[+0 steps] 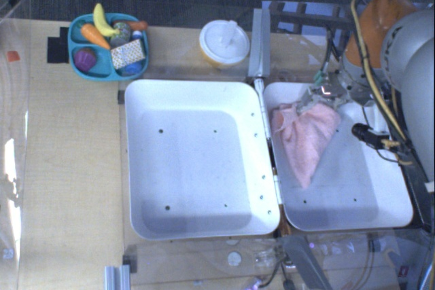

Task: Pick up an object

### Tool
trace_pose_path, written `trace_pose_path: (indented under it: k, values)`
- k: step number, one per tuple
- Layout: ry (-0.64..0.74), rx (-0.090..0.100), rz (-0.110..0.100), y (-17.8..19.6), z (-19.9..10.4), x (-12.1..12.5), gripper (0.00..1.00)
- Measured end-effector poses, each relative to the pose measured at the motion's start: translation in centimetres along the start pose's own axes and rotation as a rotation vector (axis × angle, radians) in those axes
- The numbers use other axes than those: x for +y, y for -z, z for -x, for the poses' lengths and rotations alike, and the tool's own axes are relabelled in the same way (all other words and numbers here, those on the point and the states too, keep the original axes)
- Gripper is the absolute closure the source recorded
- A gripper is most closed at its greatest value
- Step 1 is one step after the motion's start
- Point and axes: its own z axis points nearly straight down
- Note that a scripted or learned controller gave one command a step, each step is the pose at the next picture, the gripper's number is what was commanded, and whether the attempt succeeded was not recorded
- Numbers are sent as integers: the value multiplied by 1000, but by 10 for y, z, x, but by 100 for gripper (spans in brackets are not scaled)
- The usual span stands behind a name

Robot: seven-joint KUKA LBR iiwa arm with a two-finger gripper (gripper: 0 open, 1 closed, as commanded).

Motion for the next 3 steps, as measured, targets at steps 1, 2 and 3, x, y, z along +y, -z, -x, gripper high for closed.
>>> trace_pose_path:
  k: [1, 2, 3]
  values:
    - [-149, -1, 2, 99, -7, 1, 0]
    - [-179, -1, 4, -18, 58, -2, 0]
    - [119, -1, 2, -18, 60, -9, 0]
